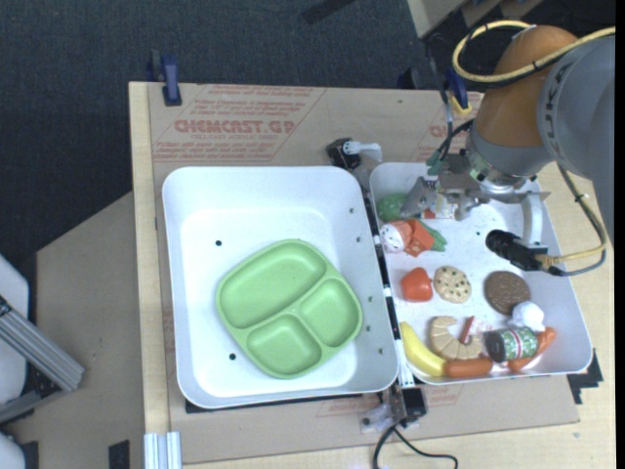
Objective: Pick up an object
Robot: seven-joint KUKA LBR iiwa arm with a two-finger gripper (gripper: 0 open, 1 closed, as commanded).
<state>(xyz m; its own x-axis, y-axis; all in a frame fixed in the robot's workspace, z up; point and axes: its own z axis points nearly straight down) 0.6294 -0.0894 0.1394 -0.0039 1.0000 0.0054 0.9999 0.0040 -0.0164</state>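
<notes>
Looking down, I read it so:
Left bin (186, 262): green divided plate (288, 308) lying inside
Right bin (569, 306): toy food — red tomato (416, 283), cookie (452, 283), banana (421, 351) at the near edge; brown disc (507, 291) further right
Gripper (441, 198): low over the right bin's far end, near a green piece (393, 206); I cannot tell how its fingers stand

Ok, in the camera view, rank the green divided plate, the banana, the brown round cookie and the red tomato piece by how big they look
1. green divided plate
2. banana
3. brown round cookie
4. red tomato piece

The banana and the cookie look close, so their order is unsure.
</notes>
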